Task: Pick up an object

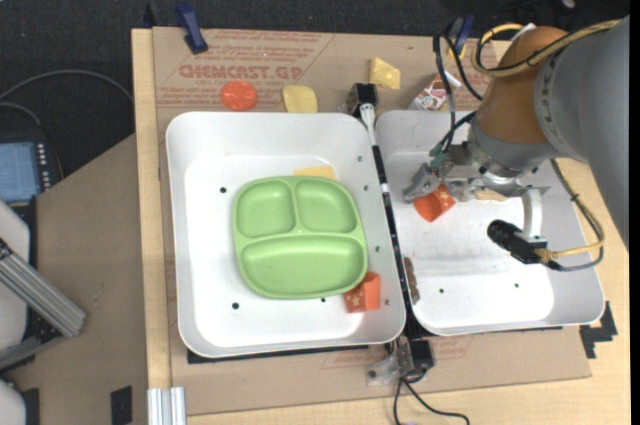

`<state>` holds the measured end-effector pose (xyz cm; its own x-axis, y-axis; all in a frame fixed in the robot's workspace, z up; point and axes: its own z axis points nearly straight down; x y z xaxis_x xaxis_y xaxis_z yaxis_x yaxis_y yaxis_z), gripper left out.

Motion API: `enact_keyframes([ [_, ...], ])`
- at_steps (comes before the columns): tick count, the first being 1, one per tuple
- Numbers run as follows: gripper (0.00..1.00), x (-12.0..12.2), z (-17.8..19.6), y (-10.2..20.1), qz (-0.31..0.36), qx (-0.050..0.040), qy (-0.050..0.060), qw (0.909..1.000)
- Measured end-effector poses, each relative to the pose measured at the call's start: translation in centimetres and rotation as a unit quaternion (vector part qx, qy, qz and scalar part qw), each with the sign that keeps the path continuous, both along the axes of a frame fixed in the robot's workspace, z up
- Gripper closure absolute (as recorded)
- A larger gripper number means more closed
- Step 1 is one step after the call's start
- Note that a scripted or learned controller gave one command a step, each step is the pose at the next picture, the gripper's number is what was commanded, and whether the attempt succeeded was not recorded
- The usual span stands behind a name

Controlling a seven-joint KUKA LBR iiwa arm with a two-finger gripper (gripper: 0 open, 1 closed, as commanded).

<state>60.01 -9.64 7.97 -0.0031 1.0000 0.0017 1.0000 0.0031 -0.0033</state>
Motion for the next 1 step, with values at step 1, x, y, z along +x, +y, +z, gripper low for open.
enact_keyframes([
  [1,1.00,-0.01,1.57,-0.14,-0.001,-0.0013,-0.003,1.0000],
])
